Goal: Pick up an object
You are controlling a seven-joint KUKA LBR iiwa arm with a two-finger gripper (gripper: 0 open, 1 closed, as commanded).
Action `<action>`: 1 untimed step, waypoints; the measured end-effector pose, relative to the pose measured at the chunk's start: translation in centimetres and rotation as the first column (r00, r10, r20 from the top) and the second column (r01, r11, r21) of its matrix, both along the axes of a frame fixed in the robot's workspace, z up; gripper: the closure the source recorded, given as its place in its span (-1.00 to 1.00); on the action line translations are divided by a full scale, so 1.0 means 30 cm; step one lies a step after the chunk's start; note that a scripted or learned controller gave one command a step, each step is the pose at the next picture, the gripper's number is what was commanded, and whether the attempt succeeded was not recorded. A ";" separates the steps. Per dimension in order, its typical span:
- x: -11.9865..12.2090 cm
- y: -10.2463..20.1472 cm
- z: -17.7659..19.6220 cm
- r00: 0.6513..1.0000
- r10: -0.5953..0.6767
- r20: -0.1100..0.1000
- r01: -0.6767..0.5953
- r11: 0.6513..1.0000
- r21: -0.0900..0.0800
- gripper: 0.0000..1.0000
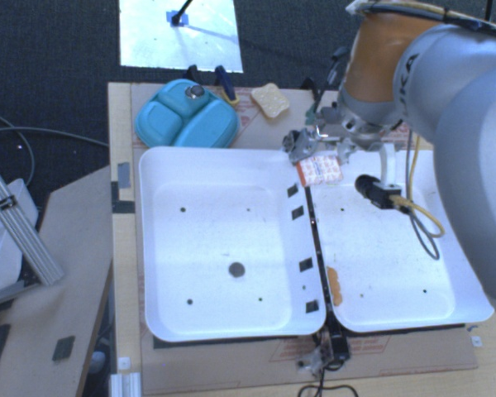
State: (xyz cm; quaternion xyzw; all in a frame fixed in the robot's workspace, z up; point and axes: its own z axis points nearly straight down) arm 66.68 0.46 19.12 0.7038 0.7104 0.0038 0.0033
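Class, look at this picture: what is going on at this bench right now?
A grey robot arm reaches in over two white bins. Its gripper sits at the far end of the divide between them, right by a small red-and-white packet. A dark disc lies in the left bin.

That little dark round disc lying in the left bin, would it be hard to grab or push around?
The dark disc looks flat and thin against the left bin floor, so fingers would probably struggle to get under its edge. It seems small, so likely light, and a push would probably slide it over the smooth white surface. Lying flat, it seems unlikely to roll.
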 end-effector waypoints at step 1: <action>-0.118 0.054 -0.023 1.000 -0.004 -0.011 0.004 1.000 0.000 1.00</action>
